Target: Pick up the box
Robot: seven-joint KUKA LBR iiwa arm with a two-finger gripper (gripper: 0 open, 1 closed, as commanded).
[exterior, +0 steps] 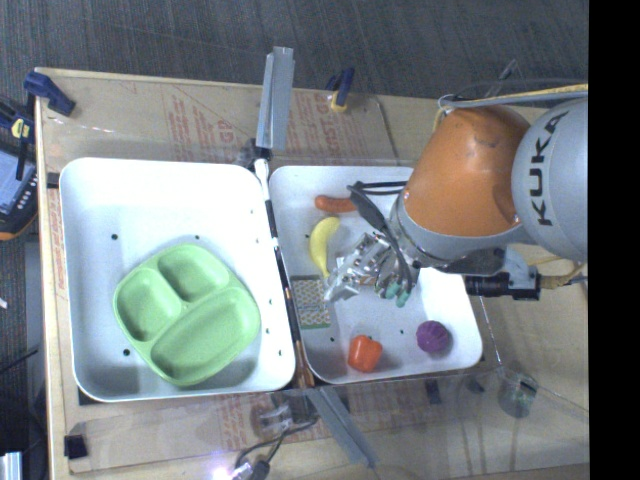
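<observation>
The bench (150, 118) is taken up by two shallow white bins set side by side. The left bin (90, 198) is given over to a green divided tray (187, 314), which lies flat toward its near side, well apart from the work.

The right bin (300, 193) is entered from the right by the arm (480, 183), whose orange band is hung over the bin's far right portion, so that much of the floor there is hidden. The gripper (355, 273) is held low over the middle of this bin, pointing toward the left wall. Whether its jaws are spread or pressed together cannot be told, as the metal parts are blurred together; nothing is seen pinched between them.

The box (311, 302), a small flat patterned packet, is found lying against the left wall of the right bin, just beside the gripper and to its near-left. It is probably hard to grasp, since the wall leaves little room on that side.

A yellow banana (322, 244) lies just beyond the gripper, with a red sausage-shaped toy (333, 204) farther off. An orange pepper (364, 352) and a purple fruit (433, 337) rest near the front rim, clear of the box.
</observation>
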